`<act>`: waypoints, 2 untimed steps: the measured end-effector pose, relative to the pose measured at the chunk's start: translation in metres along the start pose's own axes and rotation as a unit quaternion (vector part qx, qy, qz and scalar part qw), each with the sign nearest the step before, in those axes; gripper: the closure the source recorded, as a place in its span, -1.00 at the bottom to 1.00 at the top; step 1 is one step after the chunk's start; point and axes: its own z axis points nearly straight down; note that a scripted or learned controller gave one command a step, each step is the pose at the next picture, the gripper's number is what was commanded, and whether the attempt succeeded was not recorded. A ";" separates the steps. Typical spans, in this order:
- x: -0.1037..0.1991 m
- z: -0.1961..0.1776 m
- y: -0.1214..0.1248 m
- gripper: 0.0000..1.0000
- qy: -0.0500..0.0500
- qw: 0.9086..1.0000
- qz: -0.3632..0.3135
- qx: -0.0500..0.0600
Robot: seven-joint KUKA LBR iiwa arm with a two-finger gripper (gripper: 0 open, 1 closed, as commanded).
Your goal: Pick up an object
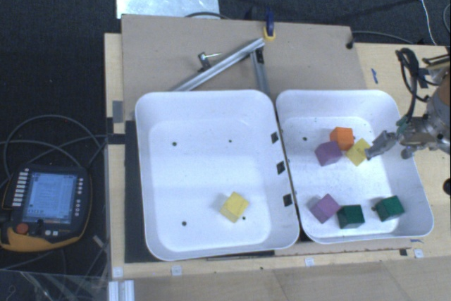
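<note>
The hand (382, 144) reaches in over the far rim of the right bin (416, 183), its tip just beside a yellow block (359, 151). I cannot tell from here whether it is released or clenched, and nothing sits visibly in it. An orange block (342, 137) and a purple block (328, 152) lie just beyond the yellow one. Nearer me, well apart from the hand, are another purple block (325, 207) and two green blocks (350, 216). A lone yellow cube (234, 206) rests in the left bin (151, 151). To my eye the pick is not yet done: every block lies on a bin floor, so grasping and lifting remain.
</note>
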 end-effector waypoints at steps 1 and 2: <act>0.000 0.000 0.000 -1.00 0.000 1.000 0.001 0.000; -0.003 0.049 0.010 -1.00 0.000 1.000 0.001 0.002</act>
